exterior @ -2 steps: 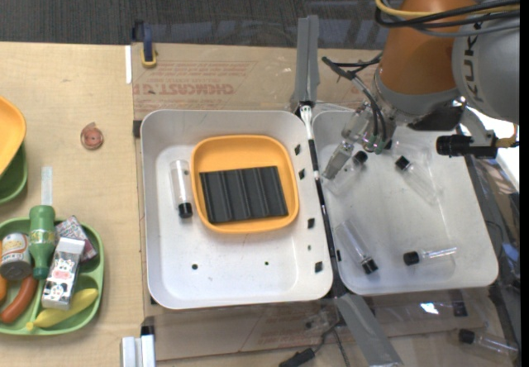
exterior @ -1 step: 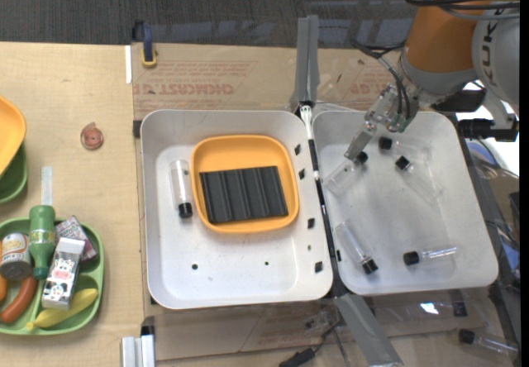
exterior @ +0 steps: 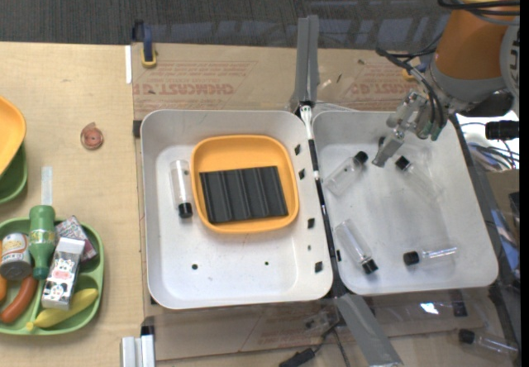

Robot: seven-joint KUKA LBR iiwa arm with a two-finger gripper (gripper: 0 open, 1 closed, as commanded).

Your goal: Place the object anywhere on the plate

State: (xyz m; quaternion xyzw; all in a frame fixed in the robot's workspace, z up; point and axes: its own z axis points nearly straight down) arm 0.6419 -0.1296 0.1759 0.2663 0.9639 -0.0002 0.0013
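An orange plate [exterior: 245, 151] lies in the left bin [exterior: 165, 266] with a black ribbed block [exterior: 244, 194] resting on it. A clear vial with a black cap [exterior: 179, 187] lies just left of the plate on the bin floor. In the right bin [exterior: 463, 274] my gripper [exterior: 382, 159] hangs over the far half, slanting down to the left. Its tip sits between a clear vial [exterior: 343, 173] on its left and a small black-capped vial [exterior: 403, 164] on its right. I see nothing held in it.
Two more clear vials lie near the right bin's front: one [exterior: 355, 245] at the left, one [exterior: 431, 255] toward the right. A metal divider [exterior: 307, 68] stands between the bins. Green trays of toy food [exterior: 50, 283] sit on the bench at far left.
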